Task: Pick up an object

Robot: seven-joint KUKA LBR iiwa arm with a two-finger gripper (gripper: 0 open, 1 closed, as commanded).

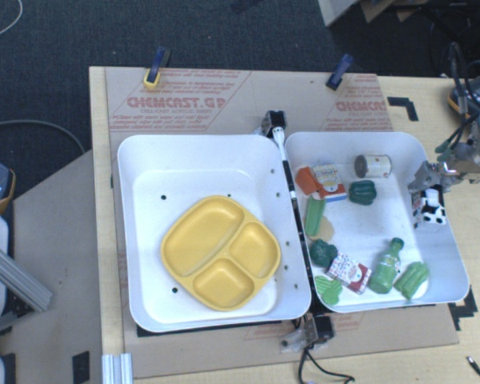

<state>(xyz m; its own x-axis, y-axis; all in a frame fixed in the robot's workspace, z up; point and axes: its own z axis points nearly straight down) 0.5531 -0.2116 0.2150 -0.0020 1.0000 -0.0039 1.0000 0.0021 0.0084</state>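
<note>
The right bin (400,146) holds several small toy items: a grey can (372,166), a dark green pepper (362,192), a green bottle (388,266), a red and white packet (350,272) and a light green piece (414,279). A black and white toy (432,206) lies against the bin's right wall. My gripper (442,173) hangs at that right rim, just above the black and white toy. Whether it touches the toy is unclear.
The left bin (136,166) carries a yellow divided plate (220,250). More items crowd the right bin's left side: an orange piece (307,181), a long green one (314,216) and a dark green lump (322,253). Clamps (154,69) sit at the board's back edge.
</note>
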